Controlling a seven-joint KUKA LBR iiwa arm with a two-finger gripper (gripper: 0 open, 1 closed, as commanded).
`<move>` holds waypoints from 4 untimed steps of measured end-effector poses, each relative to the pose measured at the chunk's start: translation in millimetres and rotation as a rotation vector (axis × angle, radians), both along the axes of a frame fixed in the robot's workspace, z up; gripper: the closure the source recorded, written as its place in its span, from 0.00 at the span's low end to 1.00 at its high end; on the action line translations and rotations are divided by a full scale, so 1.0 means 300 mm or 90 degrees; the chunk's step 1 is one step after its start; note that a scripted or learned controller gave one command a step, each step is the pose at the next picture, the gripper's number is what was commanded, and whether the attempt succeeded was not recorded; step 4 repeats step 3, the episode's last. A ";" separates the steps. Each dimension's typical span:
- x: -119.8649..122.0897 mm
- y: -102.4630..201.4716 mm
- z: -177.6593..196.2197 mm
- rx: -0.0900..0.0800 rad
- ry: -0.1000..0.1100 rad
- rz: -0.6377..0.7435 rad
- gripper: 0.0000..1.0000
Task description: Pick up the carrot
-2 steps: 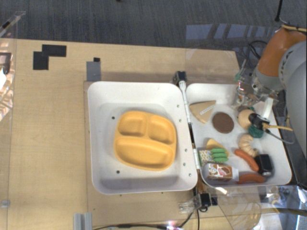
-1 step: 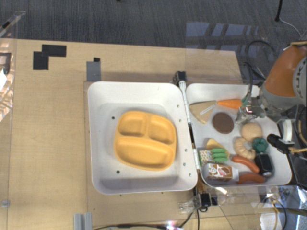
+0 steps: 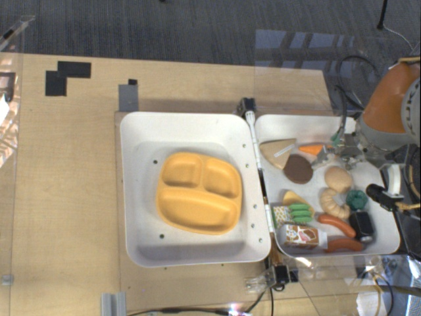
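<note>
Overhead, the pale wooden surface (image 3: 66, 196) bears two white bins over dark carpet (image 3: 197, 18); the gripper (image 3: 343, 151) hovers beside the carrot (image 3: 311, 150), its opening impossible to tell.

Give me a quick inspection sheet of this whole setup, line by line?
Surface: wooden bench bearing two white bins.
Job's things: carrot lies in the right bin, near its far edge.
Clutter: yellow divided plate in the left bin; brown disc, croissant, sausage beside the carrot.
Grippers: gripper just right of the carrot; grip unclear.
Cables: black cable behind the arm; wires at the bench's front edge.
Surroundings: dark carpet.
</note>
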State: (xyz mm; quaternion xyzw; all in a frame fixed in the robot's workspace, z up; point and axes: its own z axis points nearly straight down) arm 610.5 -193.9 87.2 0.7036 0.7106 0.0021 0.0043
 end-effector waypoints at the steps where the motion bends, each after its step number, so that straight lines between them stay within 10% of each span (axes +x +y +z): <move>1: 0.154 0.188 -0.005 0.003 0.001 -0.123 0.00; 2: 0.099 0.070 -0.004 0.002 0.002 -0.095 0.00; 3: 0.112 0.078 0.034 0.003 -0.003 -0.092 1.00; 4: 0.112 0.078 0.034 0.003 -0.003 -0.092 1.00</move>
